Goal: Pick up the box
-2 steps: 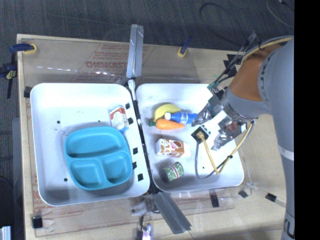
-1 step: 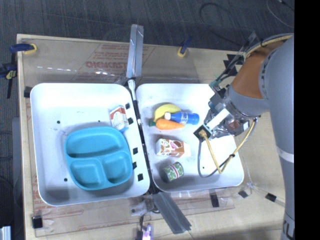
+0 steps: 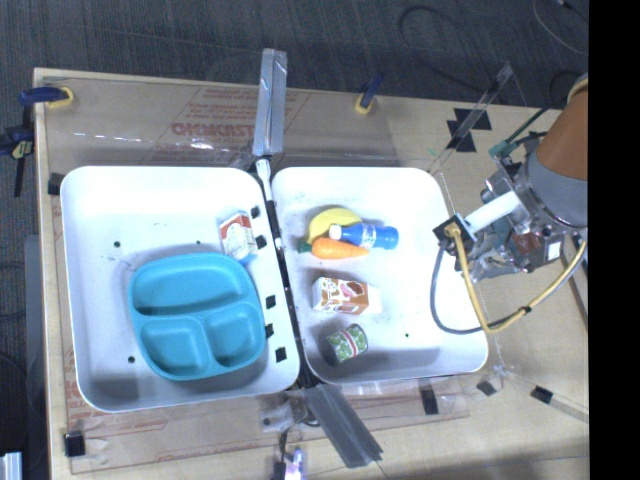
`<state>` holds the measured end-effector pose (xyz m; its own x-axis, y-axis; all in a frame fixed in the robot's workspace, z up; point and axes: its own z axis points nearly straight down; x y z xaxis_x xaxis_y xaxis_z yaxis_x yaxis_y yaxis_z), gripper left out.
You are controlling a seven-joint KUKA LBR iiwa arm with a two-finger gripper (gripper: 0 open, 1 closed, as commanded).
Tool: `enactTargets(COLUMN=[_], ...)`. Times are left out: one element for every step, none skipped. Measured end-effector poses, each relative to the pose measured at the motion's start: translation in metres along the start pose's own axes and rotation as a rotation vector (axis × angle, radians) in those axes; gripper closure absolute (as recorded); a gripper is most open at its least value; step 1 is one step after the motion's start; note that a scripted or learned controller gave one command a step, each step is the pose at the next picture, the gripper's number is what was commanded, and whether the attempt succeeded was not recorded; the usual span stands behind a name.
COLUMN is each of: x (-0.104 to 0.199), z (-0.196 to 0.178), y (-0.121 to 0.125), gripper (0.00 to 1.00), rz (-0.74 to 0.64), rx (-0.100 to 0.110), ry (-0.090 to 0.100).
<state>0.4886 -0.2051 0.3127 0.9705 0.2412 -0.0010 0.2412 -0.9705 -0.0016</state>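
White box lies untouched in the right bin; the arm must reach over it. Jaws: cannot tell if open.

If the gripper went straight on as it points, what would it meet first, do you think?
Likely the right bin's rim or bench beside it; the gripper seems aimed downward, depth unclear.

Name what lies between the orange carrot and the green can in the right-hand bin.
A small box lies between the carrot and the can, as the camera view shows.
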Motion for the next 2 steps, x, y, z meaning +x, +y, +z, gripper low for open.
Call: enactTargets(x=[0.0007,0.0014], z=[-0.0091,-0.0181], y=[-0.0005,-0.0011], gripper=[1.00,1.00], rz=[-0.008,-0.016], rx=[0.003,0.006], ry=[-0.003,-0.006])
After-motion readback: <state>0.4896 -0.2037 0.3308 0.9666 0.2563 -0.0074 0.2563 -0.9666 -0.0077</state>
